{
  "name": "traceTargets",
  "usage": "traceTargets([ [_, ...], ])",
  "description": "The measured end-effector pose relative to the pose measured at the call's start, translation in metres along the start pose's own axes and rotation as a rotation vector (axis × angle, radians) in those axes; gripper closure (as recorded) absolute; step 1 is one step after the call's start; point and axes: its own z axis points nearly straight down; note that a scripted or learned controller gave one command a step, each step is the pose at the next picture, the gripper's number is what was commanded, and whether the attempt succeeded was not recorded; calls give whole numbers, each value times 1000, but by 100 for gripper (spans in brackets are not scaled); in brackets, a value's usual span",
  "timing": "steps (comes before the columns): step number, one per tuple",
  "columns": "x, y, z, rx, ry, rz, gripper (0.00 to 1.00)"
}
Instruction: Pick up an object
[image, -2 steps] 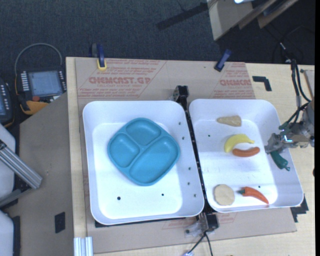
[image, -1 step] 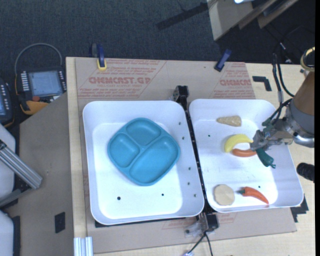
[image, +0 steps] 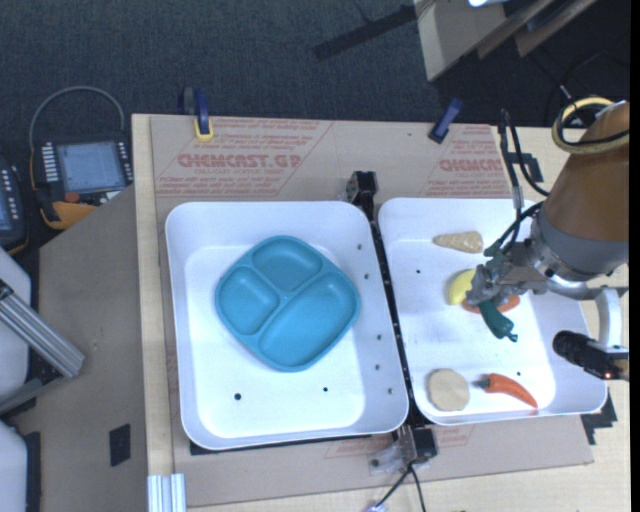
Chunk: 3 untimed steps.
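Bench w/ brown cardboard under 2 white bins: left bin (image: 190, 300) holds a blue divided plate (image: 288, 300), right bin (image: 405, 300) holds the small stuff. I'm reaching in from the right, my gripper (image: 492, 290) down low in the right bin's middle, right over a tight cluster: a yellow piece (image: 459, 288), something red-orange under me, and a teal piece (image: 497, 322) poking out just below my tips. Can't tell if my fingers are spread or closed, or if anything's actually between them; too much clutter there. Elsewhere: a beige piece (image: 458, 241) near the far wall, a tan round piece (image: 449, 389) and an orange carrot-like piece (image: 512, 389) near the front wall. My guess: I'm at the grasp step. Next needs a firm close on 1 item, then a straight lift to check it comes along.
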Motion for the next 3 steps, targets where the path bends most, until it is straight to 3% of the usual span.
traceTargets([
  [1,55,-12,-6,1,2,-5,100],
  [3,160,-4,-19,-3,0,-6,100],
])
